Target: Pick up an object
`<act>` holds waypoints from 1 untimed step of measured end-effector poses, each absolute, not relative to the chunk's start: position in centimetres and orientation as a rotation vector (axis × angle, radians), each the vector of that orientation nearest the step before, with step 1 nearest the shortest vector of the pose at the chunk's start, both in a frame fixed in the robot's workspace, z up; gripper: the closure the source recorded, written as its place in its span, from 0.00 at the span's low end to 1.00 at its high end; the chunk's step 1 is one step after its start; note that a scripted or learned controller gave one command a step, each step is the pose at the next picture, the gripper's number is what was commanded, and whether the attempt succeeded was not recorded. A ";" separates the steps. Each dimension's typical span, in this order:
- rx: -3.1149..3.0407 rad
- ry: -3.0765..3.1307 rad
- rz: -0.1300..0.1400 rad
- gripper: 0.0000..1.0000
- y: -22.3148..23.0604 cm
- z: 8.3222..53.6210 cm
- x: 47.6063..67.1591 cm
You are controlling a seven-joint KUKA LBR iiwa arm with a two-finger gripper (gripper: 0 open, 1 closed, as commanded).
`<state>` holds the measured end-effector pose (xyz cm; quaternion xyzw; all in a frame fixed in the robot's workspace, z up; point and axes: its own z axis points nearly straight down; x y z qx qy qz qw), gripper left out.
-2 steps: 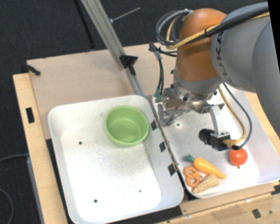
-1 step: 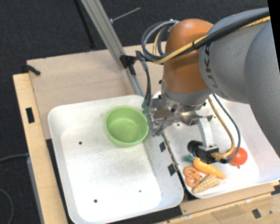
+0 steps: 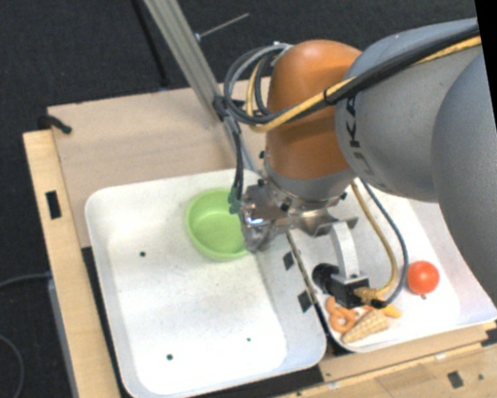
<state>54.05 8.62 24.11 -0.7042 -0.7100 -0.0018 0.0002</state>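
Observation:
A light green bowl [image 3: 213, 227] sits in the left white bin [image 3: 161, 352], close to that bin's right wall. My gripper [image 3: 257, 218] hangs under the orange wrist band at the bowl's right rim, and the wrist covers that edge of the bowl. Whether anything is held cannot be seen. In the right bin [image 3: 458, 304] lie a red ball [image 3: 421, 278], an orange ring-shaped piece [image 3: 342, 319] and a pale yellow corn-like piece [image 3: 368, 323], all near its front edge.
The big grey arm covers most of the right bin. A slanted metal rail [image 3: 179, 39] rises behind the bins. The bench's wooden edge [image 3: 75, 319] runs along the left, and dark floor lies beyond it.

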 end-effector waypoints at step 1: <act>-2.219 -2.224 -0.004 0.00 8.3 24.0 54.1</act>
